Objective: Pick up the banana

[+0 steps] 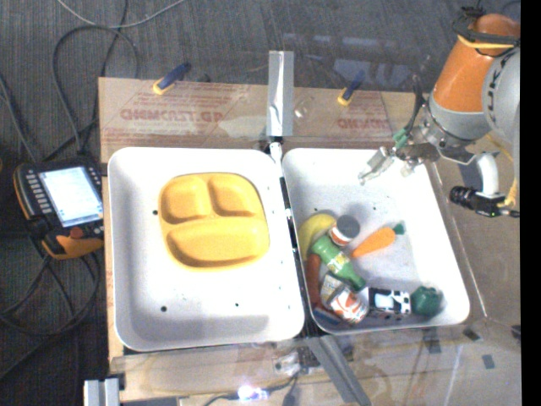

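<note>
The banana [314, 225] lies yellow and curved at the left wall of the right bin [439, 227], its lower part hidden under a green bottle [335, 259]. My gripper [380, 166] hangs over the far part of the same bin, up and to the right of the banana and well apart from it. Its fingers point down-left, and it is open with nothing between them.
A carrot [376, 240], a grey-capped item [346, 227], a red item [314, 279], a can [347, 304], a black-and-white item [390, 299] and a green item [428, 299] crowd the right bin's near half. The left bin [135, 252] holds a yellow divided tray [215, 220].
</note>
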You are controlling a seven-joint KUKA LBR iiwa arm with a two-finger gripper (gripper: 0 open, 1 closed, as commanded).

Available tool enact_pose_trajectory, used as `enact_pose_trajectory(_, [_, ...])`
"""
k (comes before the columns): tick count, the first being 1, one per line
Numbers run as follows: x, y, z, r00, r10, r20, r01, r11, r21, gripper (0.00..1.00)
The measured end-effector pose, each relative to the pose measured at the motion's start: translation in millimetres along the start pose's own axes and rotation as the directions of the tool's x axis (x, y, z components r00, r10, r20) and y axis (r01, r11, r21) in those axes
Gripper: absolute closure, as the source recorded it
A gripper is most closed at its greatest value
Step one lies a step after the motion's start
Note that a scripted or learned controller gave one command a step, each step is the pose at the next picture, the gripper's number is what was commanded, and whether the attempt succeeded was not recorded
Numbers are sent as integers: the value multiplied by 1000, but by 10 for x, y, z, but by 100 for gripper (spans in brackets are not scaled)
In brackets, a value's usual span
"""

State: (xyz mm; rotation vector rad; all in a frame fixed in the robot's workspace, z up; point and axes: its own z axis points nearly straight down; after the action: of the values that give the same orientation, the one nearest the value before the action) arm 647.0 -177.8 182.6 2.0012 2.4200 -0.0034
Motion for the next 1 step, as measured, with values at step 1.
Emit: enact_pose_trajectory(1, [415,301,644,953,-302,0,302,953,-1,0])
